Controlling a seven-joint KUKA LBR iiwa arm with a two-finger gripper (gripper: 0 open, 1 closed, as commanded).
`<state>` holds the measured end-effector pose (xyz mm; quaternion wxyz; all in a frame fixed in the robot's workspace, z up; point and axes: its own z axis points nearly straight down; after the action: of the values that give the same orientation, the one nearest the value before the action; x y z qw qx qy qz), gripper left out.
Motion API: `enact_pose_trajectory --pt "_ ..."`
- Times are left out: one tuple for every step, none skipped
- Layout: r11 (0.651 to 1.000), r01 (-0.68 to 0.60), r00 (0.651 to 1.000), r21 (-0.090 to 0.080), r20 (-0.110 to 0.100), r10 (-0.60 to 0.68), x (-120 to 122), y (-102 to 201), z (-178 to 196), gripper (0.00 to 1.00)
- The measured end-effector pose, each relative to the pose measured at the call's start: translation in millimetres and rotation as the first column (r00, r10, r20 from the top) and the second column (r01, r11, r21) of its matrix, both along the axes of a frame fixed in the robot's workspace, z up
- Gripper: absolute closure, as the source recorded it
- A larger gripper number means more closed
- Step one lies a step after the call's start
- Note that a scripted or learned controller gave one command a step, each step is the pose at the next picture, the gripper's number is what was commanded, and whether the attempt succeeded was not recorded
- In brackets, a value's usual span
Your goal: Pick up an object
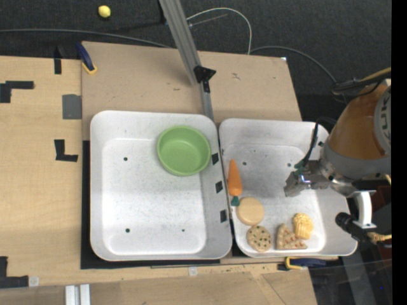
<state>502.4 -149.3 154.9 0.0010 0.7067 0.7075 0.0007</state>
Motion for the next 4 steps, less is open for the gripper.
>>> enact_pose_trajectory --pt "1.0 0.0 1.0 0.0 0.001 0.0 1.1 0.2 47.5 1.0" --pt "1.0 -0.005 1.0 0.003 -0.003 0.005 3.8 51.0 60.9 1.0" --pt "1.0 -0.006 1.0 0.003 -0.003 0.007 2.9 105.9 72.9 1.0" --pt "1.0 -0.006 1.0 0.002 -0.005 0.006 10.2 153.6 74.7 1.0"
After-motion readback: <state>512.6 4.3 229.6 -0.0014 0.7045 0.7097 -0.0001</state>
